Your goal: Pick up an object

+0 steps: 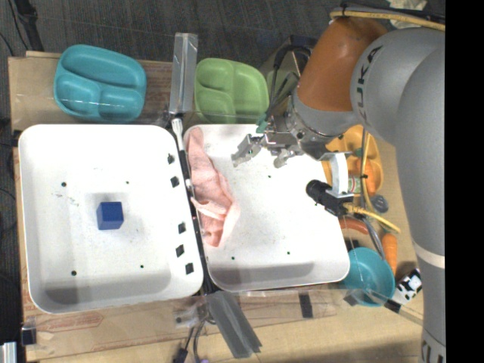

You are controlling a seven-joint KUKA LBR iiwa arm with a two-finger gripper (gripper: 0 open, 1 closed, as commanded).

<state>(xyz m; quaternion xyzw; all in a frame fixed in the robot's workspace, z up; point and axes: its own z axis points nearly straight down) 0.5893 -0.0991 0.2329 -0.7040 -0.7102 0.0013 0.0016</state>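
1. The gripper [261, 148] hangs over the far part of the right bin [302, 263], its two metal fingers spread apart with nothing between them; the grey arm [401, 89] with its orange band reaches in from the right.

2. The nearest candidate for lifting is the pink cloth [208, 191]; it lies crumpled along the right bin's left wall, just beside the divider between the bins, and to the left of the gripper, apart from it.

3. My judgement is that the cloth is light, soft and limp; it will sag and trail when lifted, and a thin single layer may slip out of a pinch; the best hold looks like a raised fold near its middle, where the fabric bunches thickest, rather than the flat edge against the wall.

4. A blue cube [110, 215] sits alone in the left bin [45, 278], well apart from the gripper; it looks small, stiff and light, best taken across two opposite flat faces.

5. Behind the bins rest a teal tray [100, 82] and a green tray [231, 89]; assorted clutter lies off the right bin's right side.
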